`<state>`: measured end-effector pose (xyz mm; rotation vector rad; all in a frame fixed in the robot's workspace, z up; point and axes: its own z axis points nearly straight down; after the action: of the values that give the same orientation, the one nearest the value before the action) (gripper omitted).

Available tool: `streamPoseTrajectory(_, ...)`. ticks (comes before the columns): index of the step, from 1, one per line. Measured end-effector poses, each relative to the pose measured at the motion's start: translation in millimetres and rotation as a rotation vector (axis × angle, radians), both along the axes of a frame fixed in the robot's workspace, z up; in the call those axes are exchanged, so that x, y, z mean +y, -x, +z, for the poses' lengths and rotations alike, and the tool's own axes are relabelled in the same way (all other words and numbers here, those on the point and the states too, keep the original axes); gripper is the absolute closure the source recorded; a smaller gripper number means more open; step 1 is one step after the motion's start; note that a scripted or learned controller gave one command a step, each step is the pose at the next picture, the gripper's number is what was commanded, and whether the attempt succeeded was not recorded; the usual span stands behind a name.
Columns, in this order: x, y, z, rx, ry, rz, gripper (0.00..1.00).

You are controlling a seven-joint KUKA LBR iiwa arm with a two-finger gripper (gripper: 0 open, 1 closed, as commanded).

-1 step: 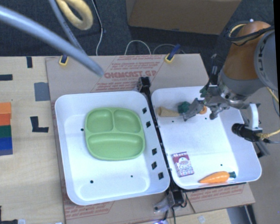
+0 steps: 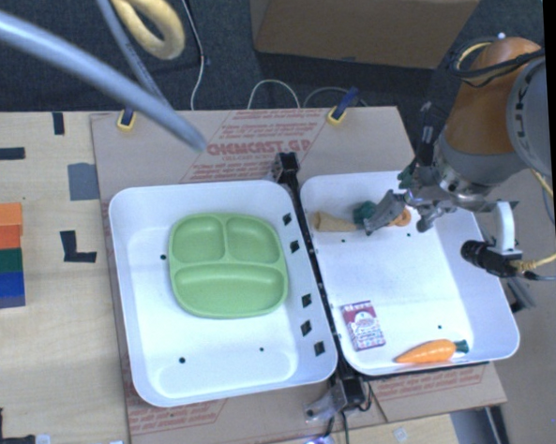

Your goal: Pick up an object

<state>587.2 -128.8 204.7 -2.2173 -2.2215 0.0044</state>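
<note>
Carrot-like toy (image 2: 336,221) with a green top lies at the far edge of the right bin (image 2: 480,307), its long axis running left to right — just left of the gripper (image 2: 386,214), almost touching. Whether the gripper is spread or closed, I cannot tell. A second carrot (image 2: 427,352) lies near the front, well apart.

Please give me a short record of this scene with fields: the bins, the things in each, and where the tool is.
left bin: shallow white bin, holds a green plastic divided plate
right bin: shallow white bin
right bin, near edge: orange toy carrot with green top, small red and white packet
right bin, far edge: a tan piece and small green and orange pieces, partly hidden
tool: low over the far edge of the right bin, at the small pieces
</note>
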Motion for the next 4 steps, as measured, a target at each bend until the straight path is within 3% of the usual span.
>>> streamPoseTrajectory(2,-2,4,-120,0.001,0.000,0.000,0.00)
streamPoseTrajectory(3,-1,4,-109,0.001,0.001,0.002,1.00)
streamPoseTrajectory(4,-2,-3,-67,-0.003,0.000,0.000,1.00)
